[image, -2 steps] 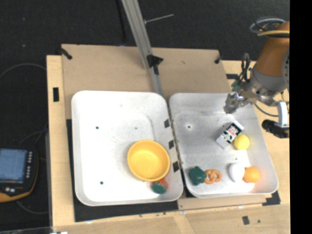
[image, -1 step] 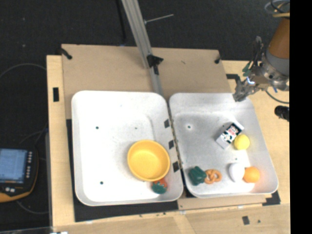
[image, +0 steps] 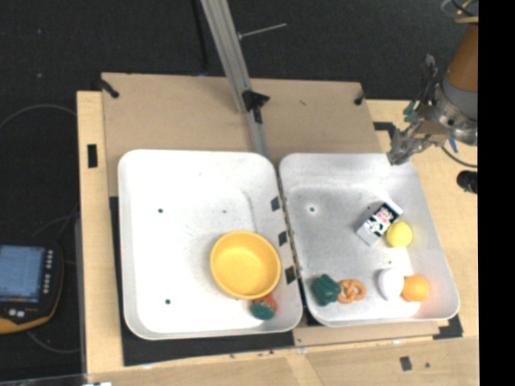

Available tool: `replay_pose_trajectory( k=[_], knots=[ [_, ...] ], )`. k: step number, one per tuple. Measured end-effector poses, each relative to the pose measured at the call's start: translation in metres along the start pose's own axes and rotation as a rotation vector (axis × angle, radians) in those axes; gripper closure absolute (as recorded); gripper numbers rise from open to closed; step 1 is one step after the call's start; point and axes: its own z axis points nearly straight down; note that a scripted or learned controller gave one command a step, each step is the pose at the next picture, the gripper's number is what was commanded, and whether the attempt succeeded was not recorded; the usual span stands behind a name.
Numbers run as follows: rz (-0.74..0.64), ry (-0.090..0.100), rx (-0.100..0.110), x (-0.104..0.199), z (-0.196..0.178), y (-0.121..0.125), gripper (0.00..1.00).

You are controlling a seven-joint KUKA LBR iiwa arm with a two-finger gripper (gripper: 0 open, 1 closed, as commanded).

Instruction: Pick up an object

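From my remote seat I see the gripper (image: 400, 149) hanging over the far right corner of the right bin (image: 338, 175), at the end of the grey arm (image: 459, 95) that comes in from the right; I cannot tell whether it is released or clenched, and nothing shows in it. The things to pick lie in the near half of that bin: a small black-and-white box (image: 378, 222) touching a yellow ball (image: 398, 234), and closer to me a row of a dark green piece (image: 324, 289), a brown pretzel (image: 351, 290), a white lump (image: 390, 284) and an orange ball (image: 416, 288) against the right wall. In the left bin (image: 177, 191) a yellow bowl (image: 245, 264) sits upright near the dividing wall, with a small red-and-green thing (image: 263, 306) just beside its near rim. Both bins rest on the counter (image: 92, 215).
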Motion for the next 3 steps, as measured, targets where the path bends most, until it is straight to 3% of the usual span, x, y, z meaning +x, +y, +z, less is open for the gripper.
replay_pose_trajectory(
  k=[3],
  knots=[
    [-0.003,0.003,0.005,0.161,0.021,0.009,1.00]
  ],
)
